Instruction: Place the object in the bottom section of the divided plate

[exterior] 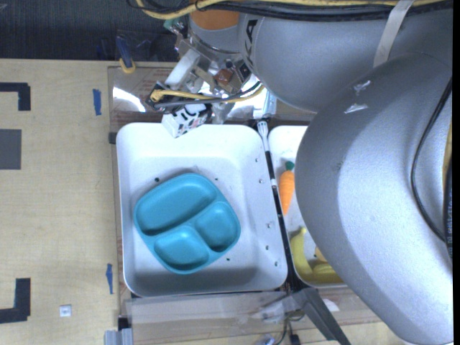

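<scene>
A small white block, judged light and stiff, is pinched by the jaws of the gripper beyond the plate; its flat sides suit gripping.

Blue divided plate tilted in left bin
</scene>
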Controlling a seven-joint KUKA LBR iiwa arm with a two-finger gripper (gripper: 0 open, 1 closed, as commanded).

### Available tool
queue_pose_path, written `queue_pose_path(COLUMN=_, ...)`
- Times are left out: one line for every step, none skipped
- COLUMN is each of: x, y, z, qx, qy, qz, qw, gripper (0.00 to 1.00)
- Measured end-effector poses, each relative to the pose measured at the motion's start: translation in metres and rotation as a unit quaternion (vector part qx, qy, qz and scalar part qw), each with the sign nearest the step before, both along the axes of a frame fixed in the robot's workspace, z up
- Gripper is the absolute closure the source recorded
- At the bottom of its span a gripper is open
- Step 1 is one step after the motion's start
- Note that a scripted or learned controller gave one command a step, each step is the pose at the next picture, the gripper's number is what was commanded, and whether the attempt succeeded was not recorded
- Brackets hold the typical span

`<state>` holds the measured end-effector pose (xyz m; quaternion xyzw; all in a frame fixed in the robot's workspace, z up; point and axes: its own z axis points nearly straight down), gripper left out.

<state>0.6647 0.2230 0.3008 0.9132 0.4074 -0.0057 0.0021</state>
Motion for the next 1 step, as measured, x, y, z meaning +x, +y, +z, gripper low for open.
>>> queue_pose_path(x=-0.0080, y=-0.0448, z=0.0532, qx=0.0028, qy=-0.005, qz=-0.150, qw=0.9887, gripper=1.00)
